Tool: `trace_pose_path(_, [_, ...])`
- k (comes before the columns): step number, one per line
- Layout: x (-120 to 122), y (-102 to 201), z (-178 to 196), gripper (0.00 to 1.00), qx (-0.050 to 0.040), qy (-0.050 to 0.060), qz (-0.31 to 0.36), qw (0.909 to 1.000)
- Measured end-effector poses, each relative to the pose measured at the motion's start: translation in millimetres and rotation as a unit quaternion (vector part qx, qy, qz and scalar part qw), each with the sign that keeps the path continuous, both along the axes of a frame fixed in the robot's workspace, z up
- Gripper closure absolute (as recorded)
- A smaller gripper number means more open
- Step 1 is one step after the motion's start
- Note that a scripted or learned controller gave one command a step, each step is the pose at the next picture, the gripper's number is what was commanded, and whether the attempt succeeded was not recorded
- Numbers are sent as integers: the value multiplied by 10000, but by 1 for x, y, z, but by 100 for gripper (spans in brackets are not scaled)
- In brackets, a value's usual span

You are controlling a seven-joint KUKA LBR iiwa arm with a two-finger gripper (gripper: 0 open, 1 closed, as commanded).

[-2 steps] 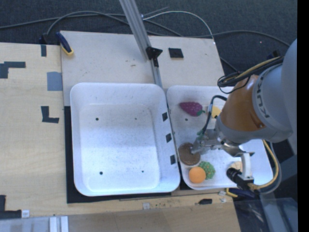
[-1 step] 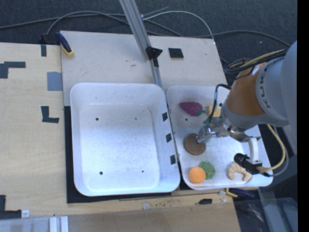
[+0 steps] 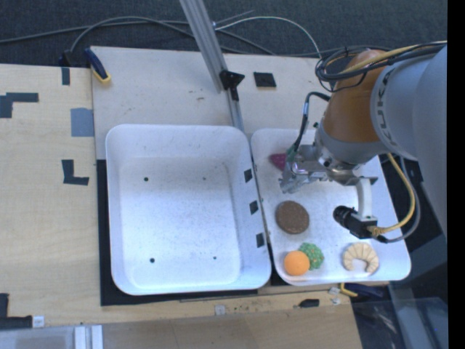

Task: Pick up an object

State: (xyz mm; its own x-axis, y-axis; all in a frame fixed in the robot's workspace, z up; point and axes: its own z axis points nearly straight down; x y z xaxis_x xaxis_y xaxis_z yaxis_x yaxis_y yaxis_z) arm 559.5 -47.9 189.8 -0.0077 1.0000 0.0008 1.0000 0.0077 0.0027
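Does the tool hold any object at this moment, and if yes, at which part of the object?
It cannot be told. The tool is low in the right bin, beside a pink object and above the brown disc, but no object shows between its tips.

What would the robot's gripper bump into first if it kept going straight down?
Probably the white floor of the right bin, just above the brown round patty. The gripper points down near a pink thing, but depth is hard to judge.
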Motion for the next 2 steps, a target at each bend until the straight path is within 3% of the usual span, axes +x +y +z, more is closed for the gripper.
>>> trace_pose_path(1, [7,49,39,100,-4,17,-8,10000])
trace_pose_path(2, [-5,-79,6,100,-16,47,-68,10000])
